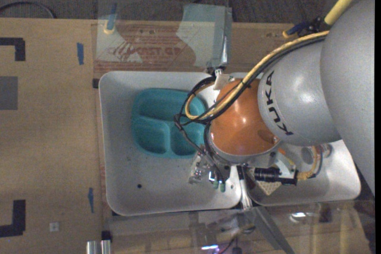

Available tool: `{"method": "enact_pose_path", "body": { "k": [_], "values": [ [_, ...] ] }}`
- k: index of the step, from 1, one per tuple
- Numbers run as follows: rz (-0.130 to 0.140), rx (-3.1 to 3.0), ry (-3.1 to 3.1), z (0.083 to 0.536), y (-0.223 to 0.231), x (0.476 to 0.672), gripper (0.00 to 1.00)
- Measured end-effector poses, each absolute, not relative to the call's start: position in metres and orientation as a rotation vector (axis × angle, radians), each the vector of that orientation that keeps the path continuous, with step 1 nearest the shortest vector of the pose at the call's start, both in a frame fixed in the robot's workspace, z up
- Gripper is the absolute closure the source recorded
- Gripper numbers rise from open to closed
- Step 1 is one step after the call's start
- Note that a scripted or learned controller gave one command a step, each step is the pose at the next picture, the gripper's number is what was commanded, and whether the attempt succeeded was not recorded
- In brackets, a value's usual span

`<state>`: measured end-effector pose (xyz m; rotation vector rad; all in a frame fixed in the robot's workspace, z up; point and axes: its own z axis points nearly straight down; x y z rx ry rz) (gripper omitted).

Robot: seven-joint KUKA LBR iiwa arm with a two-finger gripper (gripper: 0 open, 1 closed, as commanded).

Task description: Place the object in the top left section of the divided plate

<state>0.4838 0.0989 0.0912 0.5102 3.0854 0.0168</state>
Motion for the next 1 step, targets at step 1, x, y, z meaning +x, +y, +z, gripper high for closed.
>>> {"method": "enact_pose_path", "body": {
  "k": [1],
  "values": [
    [0.003,-0.091,3.135,0.1852,0.0629,0.5339,1.0]
  ]
}}
